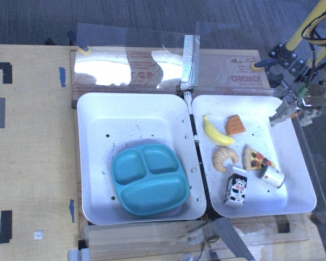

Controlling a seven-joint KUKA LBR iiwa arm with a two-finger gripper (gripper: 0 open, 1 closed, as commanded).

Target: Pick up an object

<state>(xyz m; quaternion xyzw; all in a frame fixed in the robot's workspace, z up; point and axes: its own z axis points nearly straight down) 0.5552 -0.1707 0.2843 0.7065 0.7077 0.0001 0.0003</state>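
From above, the desk (pixel 27 162) carries 2 shallow white bins side by side. The left bin (pixel 98 118) holds a teal divided plate (pixel 149 178) with 3 compartments, sitting toward the bin's near half. The right bin (pixel 293 200) holds the small things. A yellow banana (pixel 217 134) lies near the divider between the bins, and an orange cracker-like square (pixel 235 125) sits just beside it on the right. Below the banana is a tan croissant (pixel 225 157), and to the right of that a pizza slice (pixel 255 159) with dark and red toppings. A small white cup (pixel 272 176) lies on its side touching the pizza slice's lower right end. A black-and-white carton (pixel 237 187) stands tilted just below the croissant, near the bin's front edge.

The end effector (pixel 285 113) hangs over the right bin's far right corner, well apart from every object in it. Nothing sits between its fingers, and from here I cannot tell whether they are spread or pressed together. Yellow and dark cables (pixel 312 20) run up behind it.
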